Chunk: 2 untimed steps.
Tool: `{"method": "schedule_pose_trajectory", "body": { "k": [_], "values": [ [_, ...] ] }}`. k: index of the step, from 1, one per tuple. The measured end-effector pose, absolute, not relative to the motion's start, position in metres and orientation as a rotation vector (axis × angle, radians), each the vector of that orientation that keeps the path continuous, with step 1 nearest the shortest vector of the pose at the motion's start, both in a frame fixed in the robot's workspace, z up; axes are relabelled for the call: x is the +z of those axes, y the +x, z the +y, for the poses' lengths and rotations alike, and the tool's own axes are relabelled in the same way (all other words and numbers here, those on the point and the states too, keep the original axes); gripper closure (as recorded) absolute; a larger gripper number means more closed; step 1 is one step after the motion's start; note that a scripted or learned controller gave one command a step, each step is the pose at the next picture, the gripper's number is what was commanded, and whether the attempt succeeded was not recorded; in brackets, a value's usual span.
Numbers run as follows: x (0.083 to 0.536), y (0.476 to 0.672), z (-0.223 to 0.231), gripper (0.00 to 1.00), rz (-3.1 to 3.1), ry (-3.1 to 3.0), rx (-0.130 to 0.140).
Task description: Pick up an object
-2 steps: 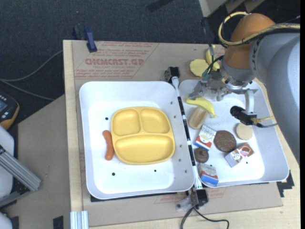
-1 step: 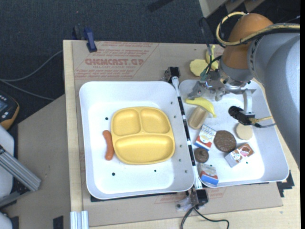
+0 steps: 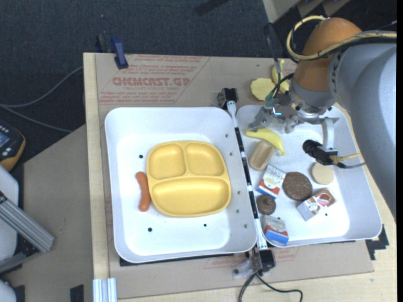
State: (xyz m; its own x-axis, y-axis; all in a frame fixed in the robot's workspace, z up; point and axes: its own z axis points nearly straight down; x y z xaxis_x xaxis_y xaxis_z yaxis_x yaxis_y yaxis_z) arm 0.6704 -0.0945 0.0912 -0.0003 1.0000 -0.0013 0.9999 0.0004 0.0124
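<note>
Camera view: gripper (image 3: 281,113) low over right bin (image 3: 359,222), far end, just above banana (image 3: 266,137); finger state unclear, cannot tell any hold. Brown cookie (image 3: 296,185), small cartons nearby. Left bin (image 3: 123,137): yellow divided plate (image 3: 187,178), sausage (image 3: 143,190) beside.

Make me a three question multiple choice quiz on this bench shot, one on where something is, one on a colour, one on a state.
1. Where does the sausage lie?
A. Left bin, beside the tray
B. Right bin
C. On the cardboard

2. What colour is the divided tray?
A. Blue
B. Yellow
C. Red

3. How do the tray's compartments stand?
A. Filled with food
B. Covered by a lid
C. Bare

Answers: 1 A, it rests on the left bin floor at the tray's left edge. 2 B, it is plainly yellow. 3 C, only yellow plastic shows inside.
</note>
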Motion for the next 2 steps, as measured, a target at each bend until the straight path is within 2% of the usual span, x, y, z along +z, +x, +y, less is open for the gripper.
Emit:
{"method": "schedule_pose_trajectory", "body": {
  "k": [2],
  "values": [
    [0.0913, 0.6705, -0.0963, 0.0, 2.216, 2.215, 0.014]
  ]
}}
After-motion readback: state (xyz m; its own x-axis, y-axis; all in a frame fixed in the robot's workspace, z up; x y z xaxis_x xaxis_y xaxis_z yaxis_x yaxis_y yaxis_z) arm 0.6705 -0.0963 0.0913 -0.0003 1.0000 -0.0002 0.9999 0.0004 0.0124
